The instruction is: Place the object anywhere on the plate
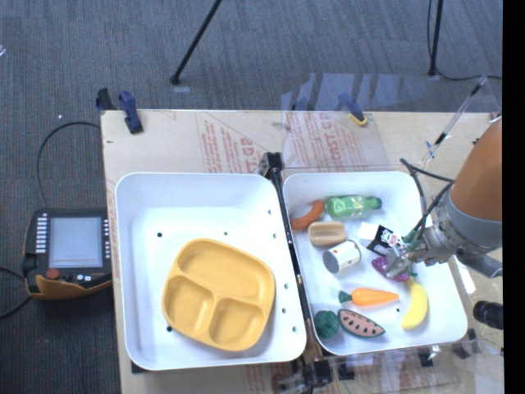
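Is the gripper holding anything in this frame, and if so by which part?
It cannot be told. The gripper is low in the right bin, right at a purple toy near the banana, but the view is too small to show a hold.

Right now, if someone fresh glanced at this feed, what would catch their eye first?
Probably the yellow plate, alone in the left bin, its three compartments bare. Next, the crowd of toy food in the right bin: a green bottle near the far wall, a carrot, a banana and a watermelon slice toward the near side. The gripper sits low over a purple item at that bin's right.
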